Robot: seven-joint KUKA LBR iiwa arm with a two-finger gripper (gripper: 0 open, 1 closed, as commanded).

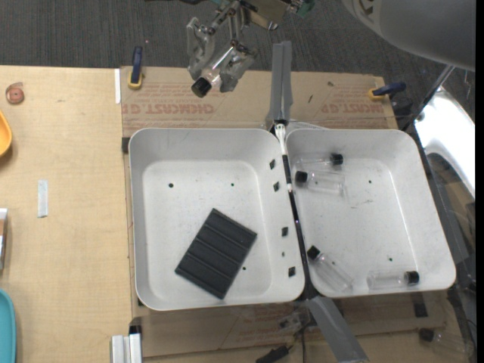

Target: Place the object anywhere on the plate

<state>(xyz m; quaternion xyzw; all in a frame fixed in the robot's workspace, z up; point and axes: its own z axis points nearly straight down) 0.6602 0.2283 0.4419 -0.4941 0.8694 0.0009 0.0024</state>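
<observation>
Your inventory, operator. Left bin (140, 203): one black ribbed rectangular plate (217, 252), lying flat and askew in the near half, nothing resting on it. Right bin (423, 203): four clear vials with black caps, namely a vial near the far wall (327, 160), a vial just beside the divider (318, 181), a vial at the near left corner (327, 269) and a vial along the near wall (392, 280) (all lying on their sides, well apart from the plate). Gripper (215, 66): raised above the cardboard backing (227, 103) beyond the left bin, clear of both bins; you cannot tell from this slant how its jaws stand. A silver cylinder with a dark tip (206, 82) sits at its lower end.
</observation>
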